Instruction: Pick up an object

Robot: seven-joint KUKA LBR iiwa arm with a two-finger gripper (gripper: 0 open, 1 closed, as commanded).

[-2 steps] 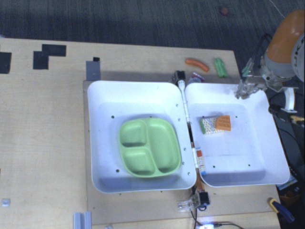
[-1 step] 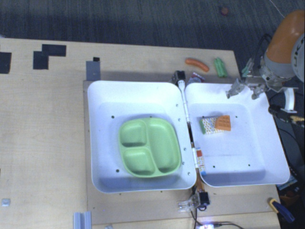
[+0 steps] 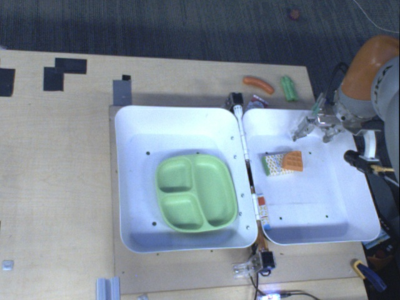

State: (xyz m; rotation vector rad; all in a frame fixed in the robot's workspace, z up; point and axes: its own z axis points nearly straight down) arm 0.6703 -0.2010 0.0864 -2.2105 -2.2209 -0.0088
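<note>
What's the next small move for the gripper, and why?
Probably shift the two-finger gripper toward the lower left, over the small orange and green patterned block, then descend. The gripper sits near the right white bin's upper edge, apart from the block, the only loose object in that bin.

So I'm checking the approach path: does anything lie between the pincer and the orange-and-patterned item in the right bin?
Nothing visible does. The pincer hovers over the right bin's far side; only bare white floor separates it from the orange-and-patterned item.
</note>
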